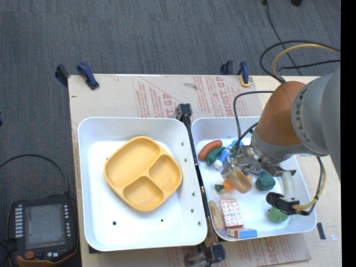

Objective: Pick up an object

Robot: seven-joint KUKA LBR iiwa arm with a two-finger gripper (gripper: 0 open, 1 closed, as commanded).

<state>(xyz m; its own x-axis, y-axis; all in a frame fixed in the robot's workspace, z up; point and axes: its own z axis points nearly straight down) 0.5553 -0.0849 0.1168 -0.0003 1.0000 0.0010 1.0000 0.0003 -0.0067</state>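
Observation:
My gripper [235,169] hangs low over the middle of the right bin [253,125], at the end of the grey arm with its orange band. A tan block [241,181] sits tilted right against the gripper's lower end; whether it is gripped is hidden by the wrist. Close by lie a red sausage [210,147], a dark green piece [214,157], a teal lump [266,181] and a small orange piece [227,187].
A yellow divided plate [143,173] lies in the left bin [89,149]. At the front of the right bin lie a red-and-white box [231,213], a tan stick [215,214], a small flat box [242,233] and a green lump [277,214]. A pendant [39,230] sits at the lower left.

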